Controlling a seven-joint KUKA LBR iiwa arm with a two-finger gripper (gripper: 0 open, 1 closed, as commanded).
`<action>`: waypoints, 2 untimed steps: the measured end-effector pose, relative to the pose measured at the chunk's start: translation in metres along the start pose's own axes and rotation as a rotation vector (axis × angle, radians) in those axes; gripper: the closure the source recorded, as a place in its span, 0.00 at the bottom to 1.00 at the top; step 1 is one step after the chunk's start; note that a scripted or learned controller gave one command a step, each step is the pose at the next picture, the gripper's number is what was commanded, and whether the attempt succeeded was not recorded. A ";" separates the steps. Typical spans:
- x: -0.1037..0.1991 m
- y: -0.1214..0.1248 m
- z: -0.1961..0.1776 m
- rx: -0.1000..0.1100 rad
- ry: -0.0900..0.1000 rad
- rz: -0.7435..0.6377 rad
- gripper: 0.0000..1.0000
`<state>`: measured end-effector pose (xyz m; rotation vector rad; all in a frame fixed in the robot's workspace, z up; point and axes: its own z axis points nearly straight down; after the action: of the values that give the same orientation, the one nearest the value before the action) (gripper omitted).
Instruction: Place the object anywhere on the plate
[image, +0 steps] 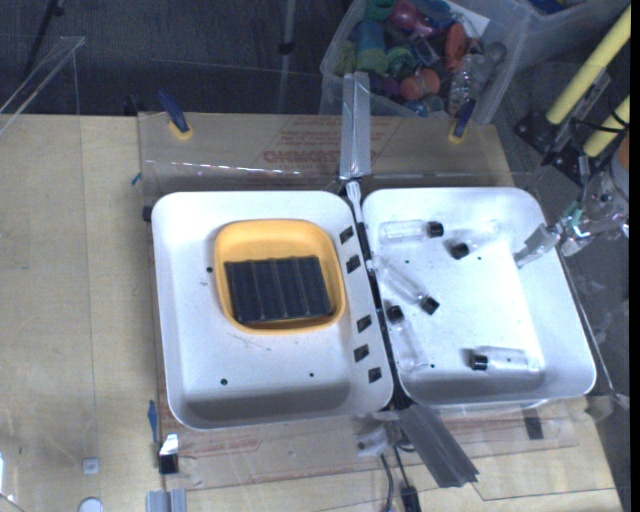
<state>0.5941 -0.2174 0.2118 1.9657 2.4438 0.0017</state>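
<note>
Camera view, yellow plate (278, 238) in left bin (180, 330), clear vials (502, 358) scattered right, fingers' (580, 222) state unclear.

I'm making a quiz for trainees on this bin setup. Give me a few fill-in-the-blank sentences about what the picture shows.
1. The square yellow plate sits in the ___ shallow white bin.
2. A ribbed slab lying on the plate is ___ in colour.
3. The clear plastic vials with black caps lie in the ___ shallow white bin.

Missing words: left; black; right
</note>
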 end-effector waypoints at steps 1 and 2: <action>-0.008 0.010 -0.188 0.001 0.001 -0.168 0.00; -0.008 0.011 -0.199 -0.005 -0.004 -0.169 1.00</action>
<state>0.6056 -0.2227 0.4109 1.7493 2.5957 0.0032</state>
